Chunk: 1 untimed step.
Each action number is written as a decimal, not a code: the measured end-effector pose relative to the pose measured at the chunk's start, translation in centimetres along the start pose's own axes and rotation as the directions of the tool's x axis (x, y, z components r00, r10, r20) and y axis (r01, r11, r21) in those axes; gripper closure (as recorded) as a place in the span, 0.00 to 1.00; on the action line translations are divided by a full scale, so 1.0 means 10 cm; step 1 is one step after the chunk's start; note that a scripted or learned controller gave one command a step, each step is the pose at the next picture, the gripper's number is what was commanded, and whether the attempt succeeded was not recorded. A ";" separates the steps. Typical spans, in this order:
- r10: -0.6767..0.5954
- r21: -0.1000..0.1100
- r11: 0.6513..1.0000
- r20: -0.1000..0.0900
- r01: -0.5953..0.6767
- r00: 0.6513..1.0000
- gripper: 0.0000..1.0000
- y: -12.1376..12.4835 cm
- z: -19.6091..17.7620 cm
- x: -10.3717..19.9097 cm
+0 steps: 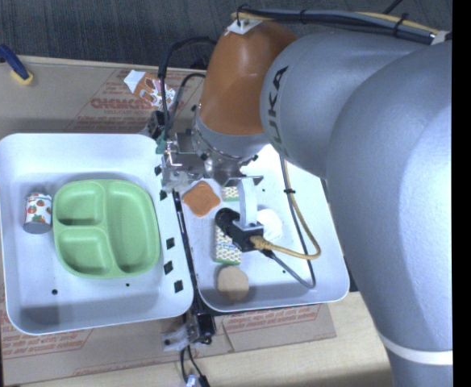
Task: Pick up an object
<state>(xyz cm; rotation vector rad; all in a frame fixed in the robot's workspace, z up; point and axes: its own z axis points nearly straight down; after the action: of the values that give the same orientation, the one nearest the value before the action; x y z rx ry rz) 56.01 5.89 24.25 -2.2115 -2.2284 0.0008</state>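
1. Over the right bin point(332, 272), I see the arm point(364, 127) reaching in from the right, w/ its orange band point(239, 75) above the wrist; the tool point(211, 185) sits just above the bin's left half.
2. Tool state: can't tell, the wrist blocks my look at it.
3. Inside the right bin, an orange, toast-like piece point(201, 199) lies right under the tool; whether it's gripped, I can't say.
4. Also in that bin: a patterned packet point(228, 251) near the middle, a tan round item point(234, 283) by the front wall, a white round item point(269, 224) just beside the packet.
5. Left of the right bin, touching it, is the left bin point(14, 216) w/ a green divided plate point(106, 227) and a small can point(38, 213) beside the plate.
6. Both bins rest on a cardboard-covered surface point(82, 95).
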 end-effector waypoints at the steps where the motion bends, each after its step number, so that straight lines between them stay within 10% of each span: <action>1: 0.000 0.003 1.000 0.003 0.000 1.000 1.00 -0.84 0.05 -0.13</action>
<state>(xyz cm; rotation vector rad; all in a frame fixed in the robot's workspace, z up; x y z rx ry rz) 47.58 4.57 23.80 -2.2118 -2.2282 0.0065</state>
